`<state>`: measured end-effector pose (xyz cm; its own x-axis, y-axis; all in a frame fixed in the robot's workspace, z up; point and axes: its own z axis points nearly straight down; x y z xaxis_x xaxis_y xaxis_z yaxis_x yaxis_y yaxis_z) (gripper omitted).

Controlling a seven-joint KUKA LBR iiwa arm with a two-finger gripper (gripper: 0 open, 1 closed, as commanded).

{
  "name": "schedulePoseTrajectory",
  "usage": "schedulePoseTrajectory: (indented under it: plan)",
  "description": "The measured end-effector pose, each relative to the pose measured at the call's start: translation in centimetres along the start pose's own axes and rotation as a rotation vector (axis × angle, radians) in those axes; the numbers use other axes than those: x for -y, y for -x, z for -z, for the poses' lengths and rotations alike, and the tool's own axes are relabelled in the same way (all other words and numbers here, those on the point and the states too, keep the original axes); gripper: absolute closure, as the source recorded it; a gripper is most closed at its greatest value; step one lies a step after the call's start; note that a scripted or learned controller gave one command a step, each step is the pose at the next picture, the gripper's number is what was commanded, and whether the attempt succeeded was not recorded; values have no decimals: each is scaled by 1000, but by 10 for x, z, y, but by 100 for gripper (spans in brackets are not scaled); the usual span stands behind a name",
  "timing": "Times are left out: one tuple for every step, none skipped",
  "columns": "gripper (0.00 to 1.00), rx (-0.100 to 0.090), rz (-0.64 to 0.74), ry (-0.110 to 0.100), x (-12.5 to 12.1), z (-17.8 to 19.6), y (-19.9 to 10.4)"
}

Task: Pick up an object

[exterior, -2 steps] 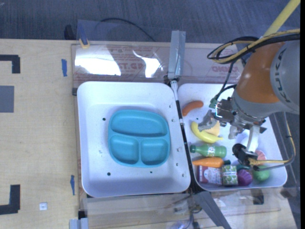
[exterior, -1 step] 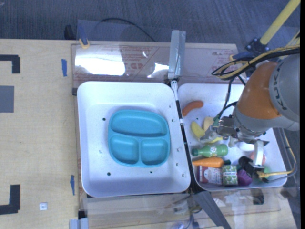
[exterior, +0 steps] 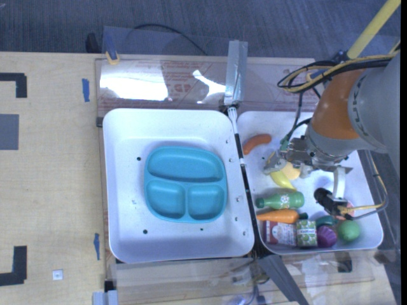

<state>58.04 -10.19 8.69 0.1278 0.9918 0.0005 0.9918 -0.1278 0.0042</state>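
Gripper (exterior: 284,162) low in right bin (exterior: 372,234), poised over yellow toy (exterior: 283,178) for a pick; grip state impossible to tell; toys crowded along near wall; blue tray (exterior: 186,183) left.

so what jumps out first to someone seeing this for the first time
The blue divided plate sits alone in the middle of the left bin. The right bin holds a crowd of toy food, with the gripper down over a yellow piece near its top.
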Motion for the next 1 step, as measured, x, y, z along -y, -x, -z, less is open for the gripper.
schedulePoseTrajectory:
  plan:
    - [100,0,0,6,-2,12,0]
